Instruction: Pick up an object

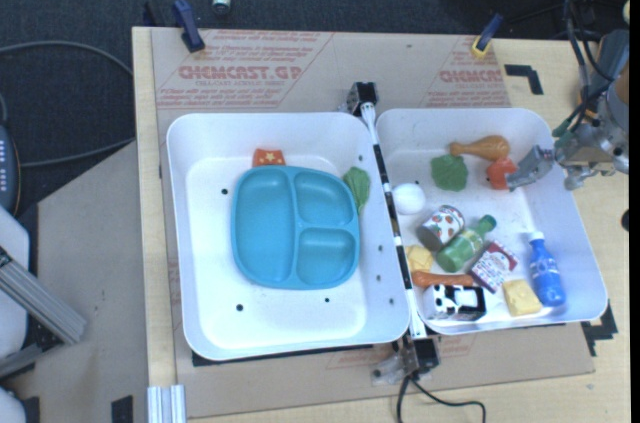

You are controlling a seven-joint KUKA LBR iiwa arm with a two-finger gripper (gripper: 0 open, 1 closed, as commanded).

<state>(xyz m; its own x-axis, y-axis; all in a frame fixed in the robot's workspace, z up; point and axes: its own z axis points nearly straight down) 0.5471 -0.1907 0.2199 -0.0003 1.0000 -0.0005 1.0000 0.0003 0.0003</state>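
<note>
While our gripper [527,168] hangs at the right bin's [585,251] far right side, beside the orange toy [499,174], we cannot tell its opening, so we judge approach underway; next, descend and close.

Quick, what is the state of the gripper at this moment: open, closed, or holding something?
Two-finger gripper: cannot be told; it sits at the right white bin's far edge, next to a small orange-red toy.
</note>
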